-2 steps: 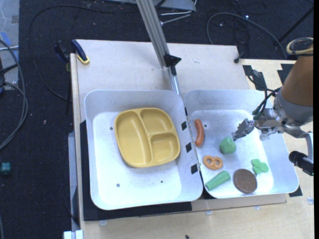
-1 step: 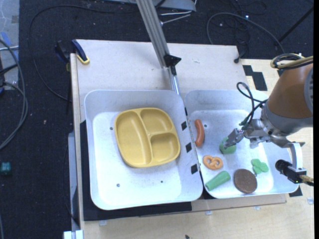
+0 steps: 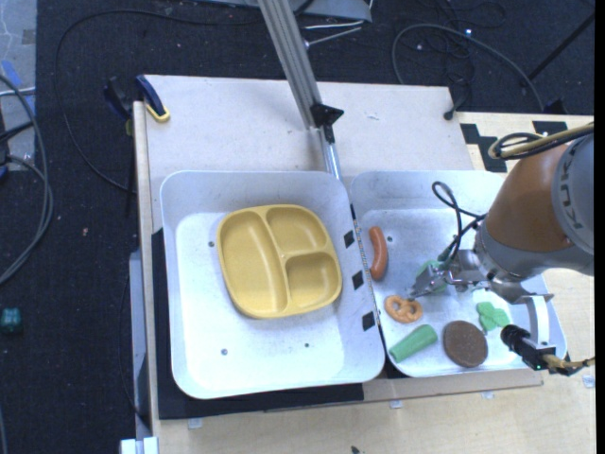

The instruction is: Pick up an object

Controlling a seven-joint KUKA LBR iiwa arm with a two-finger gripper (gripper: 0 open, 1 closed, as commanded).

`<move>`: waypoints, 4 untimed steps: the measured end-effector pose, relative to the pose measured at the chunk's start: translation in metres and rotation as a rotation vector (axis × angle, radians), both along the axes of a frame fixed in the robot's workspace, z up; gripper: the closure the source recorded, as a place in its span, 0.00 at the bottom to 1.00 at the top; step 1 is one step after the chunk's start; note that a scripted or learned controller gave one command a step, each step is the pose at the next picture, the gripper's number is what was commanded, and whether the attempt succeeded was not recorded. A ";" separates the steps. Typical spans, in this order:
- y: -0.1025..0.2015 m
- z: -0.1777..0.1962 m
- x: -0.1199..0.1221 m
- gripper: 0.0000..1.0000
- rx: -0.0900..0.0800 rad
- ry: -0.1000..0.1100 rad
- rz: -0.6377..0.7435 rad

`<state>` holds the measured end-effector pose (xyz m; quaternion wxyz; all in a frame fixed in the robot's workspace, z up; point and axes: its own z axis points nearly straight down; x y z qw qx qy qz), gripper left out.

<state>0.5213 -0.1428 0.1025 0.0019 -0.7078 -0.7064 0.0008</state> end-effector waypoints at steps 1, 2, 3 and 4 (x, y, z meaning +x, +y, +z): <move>0.000 -0.009 0.001 0.00 -0.002 -0.007 0.001; -0.001 0.003 0.003 1.00 -0.005 -0.012 -0.001; 0.001 0.052 -0.006 1.00 -0.003 -0.008 0.003; 0.001 0.106 -0.004 1.00 -0.003 -0.010 0.005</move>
